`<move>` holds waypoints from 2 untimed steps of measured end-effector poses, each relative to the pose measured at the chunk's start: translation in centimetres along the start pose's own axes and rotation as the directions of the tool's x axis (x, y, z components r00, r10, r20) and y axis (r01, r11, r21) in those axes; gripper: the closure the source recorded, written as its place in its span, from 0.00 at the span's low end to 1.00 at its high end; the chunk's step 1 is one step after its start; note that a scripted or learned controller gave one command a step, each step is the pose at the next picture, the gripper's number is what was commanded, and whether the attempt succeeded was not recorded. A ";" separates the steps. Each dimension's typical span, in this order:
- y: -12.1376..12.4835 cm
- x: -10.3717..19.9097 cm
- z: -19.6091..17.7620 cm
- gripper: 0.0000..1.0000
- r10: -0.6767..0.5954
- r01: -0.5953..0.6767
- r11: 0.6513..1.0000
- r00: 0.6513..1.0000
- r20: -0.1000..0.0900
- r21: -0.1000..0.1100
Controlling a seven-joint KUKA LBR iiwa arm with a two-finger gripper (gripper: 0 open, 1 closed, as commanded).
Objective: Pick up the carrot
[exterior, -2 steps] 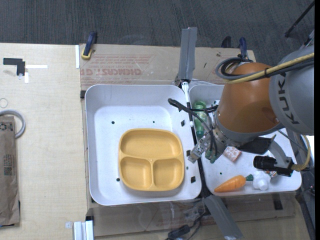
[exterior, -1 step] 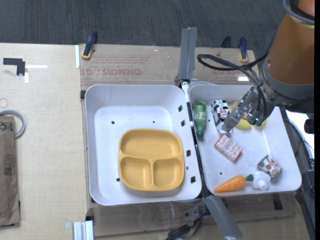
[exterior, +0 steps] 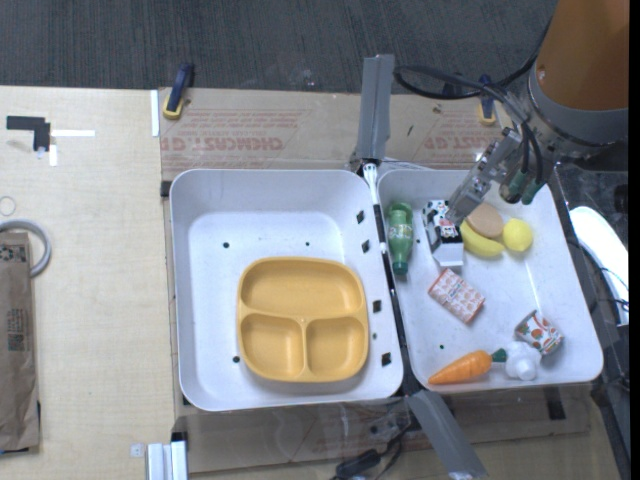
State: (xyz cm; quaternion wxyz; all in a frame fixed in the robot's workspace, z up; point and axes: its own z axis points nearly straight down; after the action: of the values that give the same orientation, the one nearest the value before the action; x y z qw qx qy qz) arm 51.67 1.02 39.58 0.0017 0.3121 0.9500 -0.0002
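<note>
Reaching in from the right, the grey arm with its orange band [exterior: 590, 38] hangs its two-finger gripper [exterior: 470, 203] low over the far end of the right white bin [exterior: 575, 268]; whether it is open cannot be told, and nothing shows in its hold. The orange carrot with a green top [exterior: 465, 367] lies at the bin's near edge, well apart, beside a white ball [exterior: 521, 365]. The left white bin [exterior: 200, 268] holds a yellow three-compartment plastic tray [exterior: 302, 318].
</note>
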 end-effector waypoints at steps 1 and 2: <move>-0.9 3.4 11.9 1.00 -0.276 0.276 0.961 0.961 -0.004 0.000; -4.6 1.1 20.4 1.00 -0.703 0.703 0.711 0.711 -0.003 -0.003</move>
State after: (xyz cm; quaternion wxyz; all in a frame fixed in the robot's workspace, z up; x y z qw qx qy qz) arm 48.13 -2.10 19.13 -0.0003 -0.0722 0.9974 0.0004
